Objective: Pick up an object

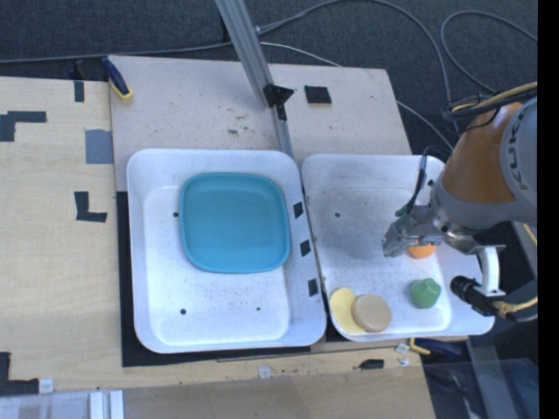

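Note:
In the right bin [349,190], my gripper [397,241] hangs low over the floor near its right side. A small orange object [423,251] lies right beside the gripper, partly hidden under the wrist. A green rounded object [425,292] sits nearer the front right corner. A tan disc [373,312] rests against a yellow disc [343,306] at the front edge of the same bin. Whether anything is held cannot be made out.
A square blue plate [234,221] lies in the left bin [148,260]. A slanted metal pole [253,51] rises behind the wall between the bins. Cables trail over the dark floor at the back right.

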Robot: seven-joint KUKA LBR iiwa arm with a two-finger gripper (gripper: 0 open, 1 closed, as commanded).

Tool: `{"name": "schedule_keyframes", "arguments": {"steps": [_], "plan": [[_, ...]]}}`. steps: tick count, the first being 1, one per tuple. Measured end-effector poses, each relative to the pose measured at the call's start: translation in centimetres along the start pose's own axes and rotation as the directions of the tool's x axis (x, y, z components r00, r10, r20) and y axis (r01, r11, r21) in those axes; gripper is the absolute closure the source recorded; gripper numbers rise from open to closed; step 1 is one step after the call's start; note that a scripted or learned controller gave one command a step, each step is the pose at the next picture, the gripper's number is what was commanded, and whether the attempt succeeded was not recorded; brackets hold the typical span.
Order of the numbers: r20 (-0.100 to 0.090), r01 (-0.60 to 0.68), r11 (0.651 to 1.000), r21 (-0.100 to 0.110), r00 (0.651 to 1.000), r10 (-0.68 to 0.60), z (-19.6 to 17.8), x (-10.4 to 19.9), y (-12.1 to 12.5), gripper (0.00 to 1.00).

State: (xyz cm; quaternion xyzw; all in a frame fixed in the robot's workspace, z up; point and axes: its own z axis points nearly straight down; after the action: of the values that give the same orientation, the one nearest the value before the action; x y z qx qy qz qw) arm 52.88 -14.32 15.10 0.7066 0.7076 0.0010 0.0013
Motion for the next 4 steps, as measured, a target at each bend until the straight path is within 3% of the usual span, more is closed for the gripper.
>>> {"name": "schedule_keyframes", "arguments": {"steps": [2, 4], "plan": [[0.000, -0.001, 1.000, 0.000, 1.000, 0.001, -9.3, 0.1, 0.2, 1.00], [-0.002, 0.003, 1.000, 0.003, 1.000, -0.003, -8.8, 10.7, 3.3, 1.00]]}}
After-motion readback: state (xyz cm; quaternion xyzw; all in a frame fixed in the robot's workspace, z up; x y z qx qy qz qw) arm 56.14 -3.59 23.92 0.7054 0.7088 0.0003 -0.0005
